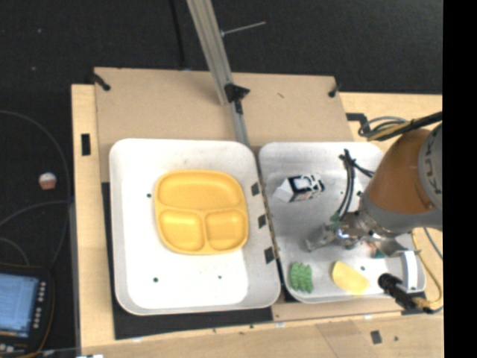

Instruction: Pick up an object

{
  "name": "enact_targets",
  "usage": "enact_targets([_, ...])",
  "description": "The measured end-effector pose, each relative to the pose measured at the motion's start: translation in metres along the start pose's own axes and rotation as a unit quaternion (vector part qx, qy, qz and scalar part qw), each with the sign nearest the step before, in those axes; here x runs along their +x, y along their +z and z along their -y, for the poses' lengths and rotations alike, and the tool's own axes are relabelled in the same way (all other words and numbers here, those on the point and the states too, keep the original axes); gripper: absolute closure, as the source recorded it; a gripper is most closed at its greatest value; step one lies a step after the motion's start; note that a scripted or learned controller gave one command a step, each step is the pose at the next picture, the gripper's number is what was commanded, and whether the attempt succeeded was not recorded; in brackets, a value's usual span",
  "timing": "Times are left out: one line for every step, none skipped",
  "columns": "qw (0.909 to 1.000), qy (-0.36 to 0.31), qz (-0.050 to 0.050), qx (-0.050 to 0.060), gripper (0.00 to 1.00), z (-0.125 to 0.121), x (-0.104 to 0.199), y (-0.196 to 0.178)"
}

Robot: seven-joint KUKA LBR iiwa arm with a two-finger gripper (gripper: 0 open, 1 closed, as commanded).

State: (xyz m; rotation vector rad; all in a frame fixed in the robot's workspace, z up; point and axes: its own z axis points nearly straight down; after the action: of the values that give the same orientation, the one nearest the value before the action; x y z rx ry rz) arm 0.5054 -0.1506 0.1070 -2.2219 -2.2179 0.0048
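The gripper (pixel 322 239) hangs low in the right bin (pixel 287 162); I cannot tell its state. In that bin, a green piece (pixel 300 276) and yellow piece (pixel 349 277) lie nearer the front wall, a white carton (pixel 299 188) farther back. The left bin (pixel 134 274) holds a yellow tray (pixel 200 211) (three compartments). Tan bench (pixel 164 107), dark floor (pixel 45 51).

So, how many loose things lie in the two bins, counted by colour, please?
Yellow: 2, the divided tray in the left bin and a small piece in the right bin.
Green: 1, a small piece.
White and black: 1, a small item.
Total: 4.
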Motion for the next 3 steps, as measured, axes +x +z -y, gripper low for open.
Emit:
enact_targets([1.0000,0.003,0.000,-0.005,1.00,-0.003,-0.001,-0.014])
enact_targets([1.0000,0.000,0.001,-0.005,1.00,0.005,-0.001,-0.065])
enact_targets([1.0000,-0.003,0.001,-0.006,1.00,-0.006,0.002,-0.122])
